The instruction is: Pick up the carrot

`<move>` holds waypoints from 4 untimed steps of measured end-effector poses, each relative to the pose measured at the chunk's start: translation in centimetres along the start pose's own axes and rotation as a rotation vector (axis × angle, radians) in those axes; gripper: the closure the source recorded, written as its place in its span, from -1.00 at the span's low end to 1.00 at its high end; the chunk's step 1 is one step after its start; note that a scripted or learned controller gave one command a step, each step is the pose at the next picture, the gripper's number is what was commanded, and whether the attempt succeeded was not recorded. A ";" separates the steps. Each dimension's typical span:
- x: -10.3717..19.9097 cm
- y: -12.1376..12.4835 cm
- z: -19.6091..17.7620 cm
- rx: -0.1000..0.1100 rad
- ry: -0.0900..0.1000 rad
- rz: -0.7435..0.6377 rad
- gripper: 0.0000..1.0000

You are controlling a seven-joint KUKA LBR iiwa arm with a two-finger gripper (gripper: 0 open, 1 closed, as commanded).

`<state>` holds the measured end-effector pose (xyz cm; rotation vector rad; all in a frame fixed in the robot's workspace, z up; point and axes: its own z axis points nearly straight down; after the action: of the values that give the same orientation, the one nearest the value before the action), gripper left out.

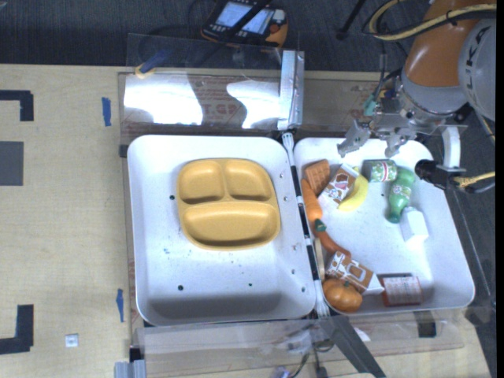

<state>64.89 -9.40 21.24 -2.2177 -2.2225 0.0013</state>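
The carrot (313,205) is a slim orange piece with a green stub at its near end. It lies along the left wall of the right bin (449,250), pointing toward the camera. My gripper (372,142) hangs over the far part of that bin, up and to the right of the carrot and well apart from it. Its two fingers are spread open with nothing between them. A brown packet (316,175) touches the carrot's far end.
The right bin also holds a red-and-white packet (339,186), a yellow piece (356,197), a small can (383,170), a green bottle (398,197), a printed carton (351,271) and an orange fruit (342,296). A yellow divided plate (228,201) lies in the left bin (157,274).
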 end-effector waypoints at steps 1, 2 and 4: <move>10.0 -2.5 2.8 0.001 0.000 0.107 -1.00; 16.9 1.7 2.8 -0.003 -0.001 0.215 -1.00; 16.8 -3.2 -11.8 -0.002 -0.001 0.302 1.00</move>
<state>61.64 7.39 33.02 -2.5292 -1.8650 0.0004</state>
